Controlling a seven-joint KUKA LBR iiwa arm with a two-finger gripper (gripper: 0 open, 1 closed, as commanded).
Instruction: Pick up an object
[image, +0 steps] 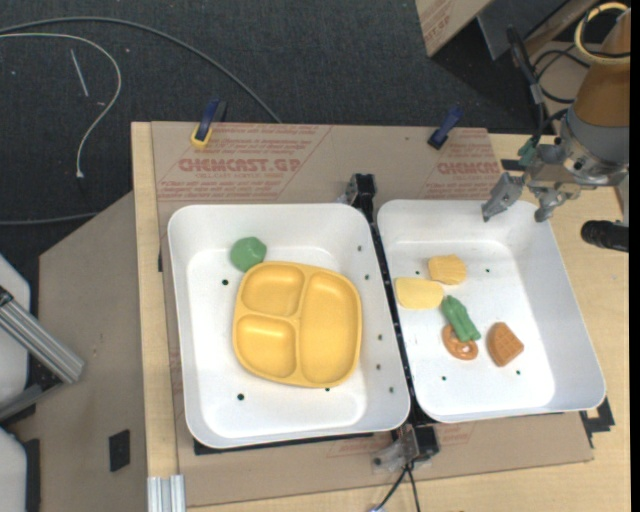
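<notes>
The end effector hangs over the far edge of the right bin, up at the top right of the camera view, and its two fingers stand clearly apart with nothing between them. Grey arm, orange band just above the wrist, reaching in from the right.

Down below the end effector and a bit to its left, the little cluster of things lies on the right bin's floor. Nearest is a ridged yellow piece, and just beside that, further left, a smooth pale yellow piece close to the bin's inner wall. Below those, a green pickle-like piece lies at a slant, its lower end touching an orange ring-shaped piece (a pretzel shape, by the look of it). Just right of that ring, an orange-brown wedge sits almost directly under the end effector, though well apart from it.

Across to the far left of the end effector, the left bin carries a yellow divided plate with three compartments, lying flat near the bin's middle. A round green lump touches the plate's upper left rim.

Both bins rest side by side on the desk, with two blue clamps pinned along its far edge.
</notes>
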